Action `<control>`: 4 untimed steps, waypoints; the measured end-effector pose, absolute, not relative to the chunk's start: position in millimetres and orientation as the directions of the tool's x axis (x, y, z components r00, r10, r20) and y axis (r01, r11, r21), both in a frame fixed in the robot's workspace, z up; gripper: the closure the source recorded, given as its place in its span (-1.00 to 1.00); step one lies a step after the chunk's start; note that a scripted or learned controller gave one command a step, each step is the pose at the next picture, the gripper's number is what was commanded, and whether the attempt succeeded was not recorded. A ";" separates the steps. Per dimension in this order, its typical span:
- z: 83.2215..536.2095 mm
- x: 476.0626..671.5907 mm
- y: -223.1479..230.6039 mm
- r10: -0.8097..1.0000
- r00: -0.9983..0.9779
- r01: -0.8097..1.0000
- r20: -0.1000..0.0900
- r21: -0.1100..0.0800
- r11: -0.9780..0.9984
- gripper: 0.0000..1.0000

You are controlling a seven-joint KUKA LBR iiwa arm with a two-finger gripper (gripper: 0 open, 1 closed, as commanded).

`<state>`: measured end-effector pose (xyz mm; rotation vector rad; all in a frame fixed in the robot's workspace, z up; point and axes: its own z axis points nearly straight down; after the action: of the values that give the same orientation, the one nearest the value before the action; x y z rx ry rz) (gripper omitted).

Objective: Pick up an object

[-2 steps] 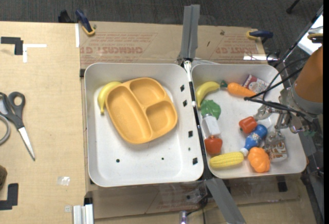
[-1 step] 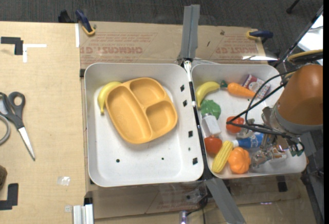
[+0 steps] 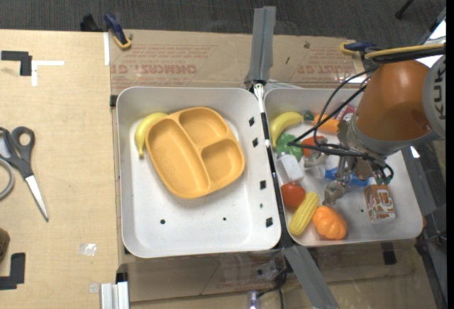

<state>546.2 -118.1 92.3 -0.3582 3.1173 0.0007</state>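
The arm is reaching in from the right of the frame, and the gripper (image 3: 340,187) is hanging low over the middle of the right bin (image 3: 404,233); the finger opening cannot be determined, and no object is visibly sitting between the fingers; the corn cob (image 3: 303,212), tomato (image 3: 292,195) and orange fruit (image 3: 330,223) are lying just below-left; the divided yellow plate (image 3: 195,152) is occupying the left bin (image 3: 191,233).

The claw (image 3: 339,190) hangs over the right bin (image 3: 408,229), beside a corn cob (image 3: 304,212) and tomato (image 3: 292,195).
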 end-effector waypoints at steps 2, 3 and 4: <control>91.8 486.8 -115.0 0.013 -1.000 0.013 -0.001 0.000 1.000 -1.00; 93.0 578.0 -105.2 0.034 -0.999 0.034 -0.003 0.001 0.999 -1.00; 91.8 529.6 -95.3 0.162 -0.987 0.162 -0.001 0.001 0.987 -1.00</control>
<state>529.6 -95.3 91.8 0.2555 3.1305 0.0010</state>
